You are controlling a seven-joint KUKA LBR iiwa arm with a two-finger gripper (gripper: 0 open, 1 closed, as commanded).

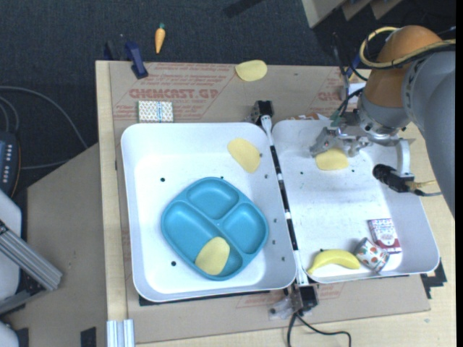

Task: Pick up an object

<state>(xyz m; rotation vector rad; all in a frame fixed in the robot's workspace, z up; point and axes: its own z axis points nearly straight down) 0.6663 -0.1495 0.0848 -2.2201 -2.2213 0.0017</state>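
Observation:
My gripper hangs over the far part of the right bin, its two fingers spread apart. A pale yellow, flat, oval piece lies on the bin floor just in front of the fingertips, partly under them. It is not between the fingers. A yellow banana lies at the near edge of the same bin. Beside it are a small round patterned object and a red-and-white packet.
The left bin holds a blue divided plate with a yellow piece in it, and another yellow piece by the divider. Outside the bins lie a yellow piece, a toy carrot, a blue clip and a packet.

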